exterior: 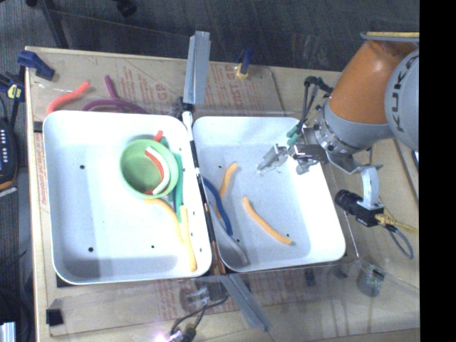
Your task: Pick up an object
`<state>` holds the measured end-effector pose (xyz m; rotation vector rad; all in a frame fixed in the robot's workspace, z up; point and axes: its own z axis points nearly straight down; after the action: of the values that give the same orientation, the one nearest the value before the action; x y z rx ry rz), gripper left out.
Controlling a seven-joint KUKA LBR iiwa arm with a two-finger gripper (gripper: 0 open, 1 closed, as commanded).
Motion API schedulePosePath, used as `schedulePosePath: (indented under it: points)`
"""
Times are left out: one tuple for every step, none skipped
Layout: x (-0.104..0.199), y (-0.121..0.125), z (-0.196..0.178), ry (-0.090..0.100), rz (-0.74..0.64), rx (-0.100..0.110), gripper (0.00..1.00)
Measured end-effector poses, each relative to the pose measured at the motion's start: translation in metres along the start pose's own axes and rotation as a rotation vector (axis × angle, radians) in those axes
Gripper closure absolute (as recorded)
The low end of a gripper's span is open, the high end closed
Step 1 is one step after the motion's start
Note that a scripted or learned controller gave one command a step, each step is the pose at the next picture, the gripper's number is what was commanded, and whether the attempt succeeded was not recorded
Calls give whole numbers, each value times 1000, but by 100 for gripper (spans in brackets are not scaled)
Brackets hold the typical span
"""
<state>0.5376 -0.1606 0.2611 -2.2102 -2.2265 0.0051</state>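
My end effector (274, 157) hangs over the right bin (320, 241), fingers spread and holding nothing. Just below it lie two orange strips (228, 178) (266, 223), with a blue strip (217, 209) farther left. The left bin (71, 191) beyond holds a green bowl (146, 168) and green and yellow strips.

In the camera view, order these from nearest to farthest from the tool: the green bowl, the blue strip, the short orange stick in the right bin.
From the tool:
1. Short orange stick, right bin, just left of it.
2. Blue strip, right bin, along its left wall.
3. Green bowl, left bin.
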Motion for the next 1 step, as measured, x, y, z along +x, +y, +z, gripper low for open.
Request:
schedulePosePath:
  points:
    - [20, -1, 158, 0, -180, 1, 0]
